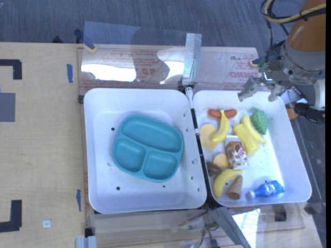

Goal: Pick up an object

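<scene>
The gripper point(262, 90) hangs open and empty over the right bin's point(299, 164) far edge, positioned to descend on the toy food clustered below, nearest the green piece point(259, 121).

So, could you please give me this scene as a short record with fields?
left bin: teal divided plate
right bin: toy food, including bananas, green piece, blue bottle, ice cream cone
gripper: above the right bin's far edge, fingers spread, nothing between them
task status: no object picked up yet
</scene>
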Controlling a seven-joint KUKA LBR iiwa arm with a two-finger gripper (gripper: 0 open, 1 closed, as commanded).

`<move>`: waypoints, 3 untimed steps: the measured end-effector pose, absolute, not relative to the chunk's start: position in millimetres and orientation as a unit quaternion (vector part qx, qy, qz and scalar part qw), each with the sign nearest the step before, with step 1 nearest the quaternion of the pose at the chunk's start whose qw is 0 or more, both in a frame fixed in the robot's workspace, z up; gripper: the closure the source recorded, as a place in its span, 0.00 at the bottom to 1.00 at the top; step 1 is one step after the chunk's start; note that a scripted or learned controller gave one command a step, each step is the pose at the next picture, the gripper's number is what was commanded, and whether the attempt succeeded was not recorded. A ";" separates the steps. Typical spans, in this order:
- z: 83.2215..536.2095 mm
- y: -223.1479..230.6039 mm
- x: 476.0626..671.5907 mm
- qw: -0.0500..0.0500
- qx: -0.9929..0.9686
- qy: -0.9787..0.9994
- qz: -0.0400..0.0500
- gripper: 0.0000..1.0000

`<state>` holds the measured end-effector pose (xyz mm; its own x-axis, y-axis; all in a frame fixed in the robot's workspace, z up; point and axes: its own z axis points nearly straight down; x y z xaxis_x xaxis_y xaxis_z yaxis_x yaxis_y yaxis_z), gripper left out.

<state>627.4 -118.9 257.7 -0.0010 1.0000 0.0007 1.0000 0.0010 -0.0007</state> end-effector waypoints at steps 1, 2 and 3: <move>124.2 -101.3 588.6 -0.010 -0.723 -0.690 -0.007 0.00; 95.2 -120.5 516.2 -0.010 -0.653 -0.757 -0.007 0.00; 143.1 -131.4 535.3 -0.002 -0.714 -0.700 -0.001 0.00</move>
<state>535.3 -131.4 143.1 0.0205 0.9998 -0.0007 0.9998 -0.0205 0.0038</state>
